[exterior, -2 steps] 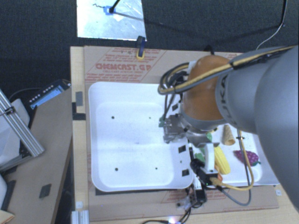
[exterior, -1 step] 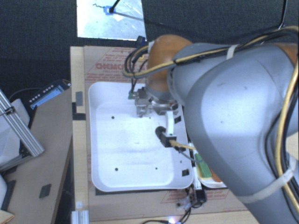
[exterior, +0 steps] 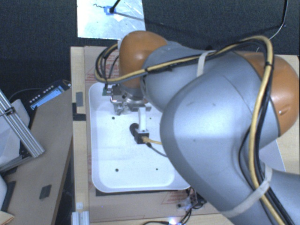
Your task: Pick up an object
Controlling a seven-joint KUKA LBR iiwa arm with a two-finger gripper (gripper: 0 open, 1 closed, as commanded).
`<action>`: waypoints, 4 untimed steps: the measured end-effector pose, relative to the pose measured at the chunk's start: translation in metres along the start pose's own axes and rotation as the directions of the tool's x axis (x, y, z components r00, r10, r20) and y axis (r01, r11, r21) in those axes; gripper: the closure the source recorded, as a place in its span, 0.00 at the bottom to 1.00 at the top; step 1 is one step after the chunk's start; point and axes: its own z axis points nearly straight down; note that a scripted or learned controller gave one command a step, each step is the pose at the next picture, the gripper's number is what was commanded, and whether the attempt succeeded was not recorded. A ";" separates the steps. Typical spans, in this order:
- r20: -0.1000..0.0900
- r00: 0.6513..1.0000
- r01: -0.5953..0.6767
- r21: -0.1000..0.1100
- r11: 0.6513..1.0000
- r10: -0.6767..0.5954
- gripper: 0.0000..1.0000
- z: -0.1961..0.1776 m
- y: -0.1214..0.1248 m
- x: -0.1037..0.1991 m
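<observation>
The light wooden counter [exterior: 78, 139] carries a shallow white bin [exterior: 108, 172] with rounded corners, resting flat on a brownish printed sheet [exterior: 90, 69] whose edge peeks out along the bin's left and near sides.

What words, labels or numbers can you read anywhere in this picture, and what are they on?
None can be read.
Dark device left of the bin: pale marks, too blurred.
Bench edge by the bin: reddish marks, too blurred.
</observation>
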 end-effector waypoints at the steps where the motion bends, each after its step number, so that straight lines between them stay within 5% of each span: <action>1: 0.004 1.000 -0.001 0.001 1.000 0.001 1.00 -0.011 0.001 -0.005; 3: -0.002 1.000 -0.003 -0.016 1.000 0.003 1.00 -0.359 0.021 0.022; 4: 0.001 1.000 -0.005 -0.010 1.000 0.005 1.00 -0.458 0.023 0.011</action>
